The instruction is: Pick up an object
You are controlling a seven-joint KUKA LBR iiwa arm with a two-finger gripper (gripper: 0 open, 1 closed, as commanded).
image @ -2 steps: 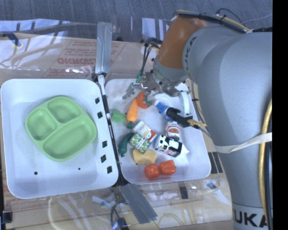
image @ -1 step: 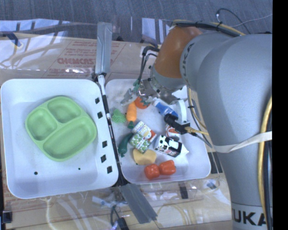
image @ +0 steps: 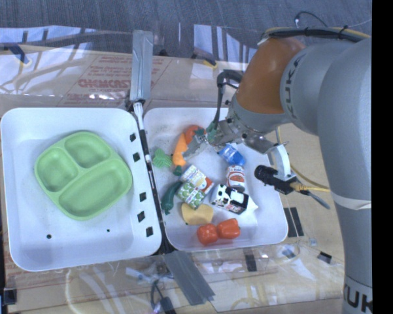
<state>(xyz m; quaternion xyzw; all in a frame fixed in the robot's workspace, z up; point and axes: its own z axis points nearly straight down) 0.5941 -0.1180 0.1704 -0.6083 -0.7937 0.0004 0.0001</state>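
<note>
The claw [image: 206,138] hangs over the carrot [image: 184,146] in the right bin [image: 274,221]; I cannot tell its grip.

Two white bins [image: 13,175], one green divided plate [image: 83,173], two tomatoes [image: 218,231]

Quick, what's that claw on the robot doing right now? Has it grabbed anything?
Gripper: low in the right bin, at the toy carrot. Whether it has grabbed anything cannot be told from this view.
</note>
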